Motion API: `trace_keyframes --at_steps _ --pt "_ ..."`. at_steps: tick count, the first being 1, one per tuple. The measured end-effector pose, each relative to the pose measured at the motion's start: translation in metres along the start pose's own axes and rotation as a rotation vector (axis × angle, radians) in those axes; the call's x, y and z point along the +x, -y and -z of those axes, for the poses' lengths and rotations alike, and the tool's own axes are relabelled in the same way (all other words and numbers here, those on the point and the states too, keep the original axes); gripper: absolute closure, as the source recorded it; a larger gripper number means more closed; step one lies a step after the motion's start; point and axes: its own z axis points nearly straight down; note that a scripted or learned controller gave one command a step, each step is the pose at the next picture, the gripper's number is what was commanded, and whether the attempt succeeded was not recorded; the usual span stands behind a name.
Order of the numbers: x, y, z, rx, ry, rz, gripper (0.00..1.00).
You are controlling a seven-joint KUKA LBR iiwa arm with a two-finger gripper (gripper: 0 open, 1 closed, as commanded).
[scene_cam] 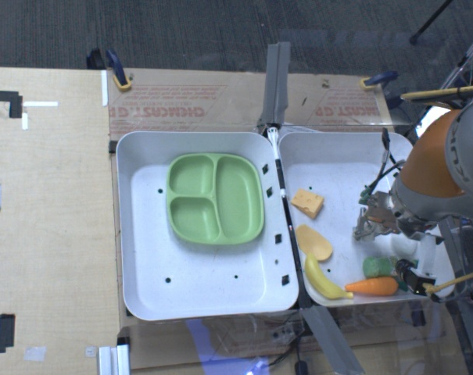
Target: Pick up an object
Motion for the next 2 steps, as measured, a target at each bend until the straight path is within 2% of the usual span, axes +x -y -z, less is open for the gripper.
trace_keyframes --at_steps 1,2 --pt "-0.038 0.005 0.083 0.0 0.001 -0.233 1.0" --pt "-0.042 -0.006 0.029 0.002 0.0 -0.246 1.0"
